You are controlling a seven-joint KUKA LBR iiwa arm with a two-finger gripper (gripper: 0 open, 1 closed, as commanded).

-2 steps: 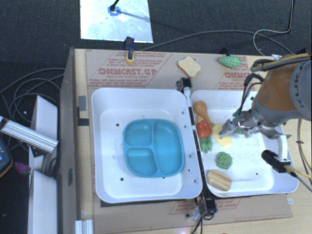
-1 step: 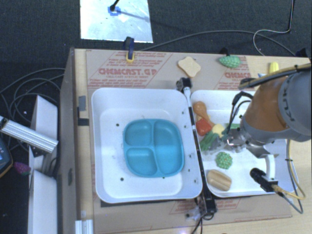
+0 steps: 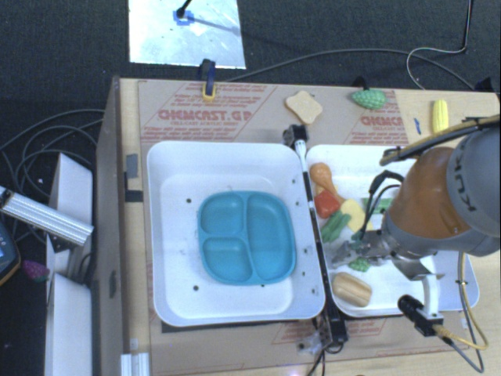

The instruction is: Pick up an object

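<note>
The right bin [image 3: 344,157] holds several toy foods. A brown drumstick [image 3: 322,177] lies near its left wall, with a red piece [image 3: 327,204] below it. Beside those are a green pod [image 3: 336,226] and a yellow piece [image 3: 355,214]. A small green piece [image 3: 360,265] and a tan bread roll [image 3: 351,289] lie nearer the front. My gripper [image 3: 345,251] is low in this bin, pointing left, just above the small green piece and below the green pod. The arm's orange band [image 3: 427,198] covers the bin's right part.
The left bin [image 3: 176,171] holds a blue divided plate [image 3: 246,236]. On the cardboard behind the bins lie a toast slice [image 3: 303,106], a green toy [image 3: 368,98] and a yellow corn cob [image 3: 440,116]. A black divider [image 3: 311,210] runs between the bins.
</note>
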